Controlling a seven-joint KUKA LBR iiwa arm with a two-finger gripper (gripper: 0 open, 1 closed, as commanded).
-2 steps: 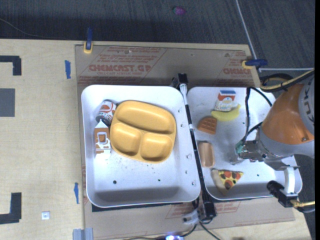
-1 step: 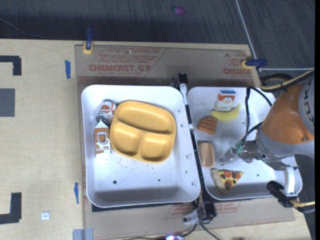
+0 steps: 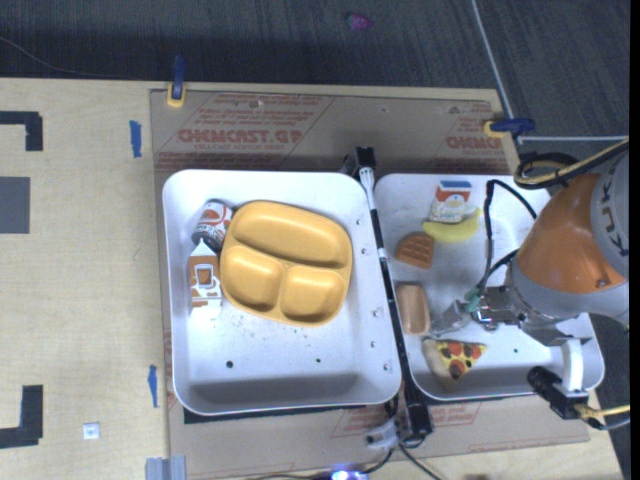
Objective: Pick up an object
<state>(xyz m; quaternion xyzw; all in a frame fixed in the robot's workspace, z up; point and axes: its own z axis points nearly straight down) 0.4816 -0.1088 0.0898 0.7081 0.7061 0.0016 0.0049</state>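
Gripper [image 3: 462, 315] hanging low in the right bin [image 3: 520, 383], among the toy food.

You are looking at fingers too small and blurred to read: you cannot tell whether they are spread or closed, or whether anything is sitting between them. The tip is hovering just beside the hot dog bun [image 3: 412, 308] and just above the pizza slice [image 3: 454, 356]. A waffle [image 3: 415, 250] and a banana [image 3: 452, 230] are lying farther back. The yellow divided tray [image 3: 284, 262] is occupying the left bin [image 3: 280, 383].

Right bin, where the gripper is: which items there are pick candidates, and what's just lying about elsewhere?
In play, right bin:
gripper
hot dog bun
pizza slice
waffle piece
banana

Lying about, left bin:
yellow divided tray
small can
orange-and-white box
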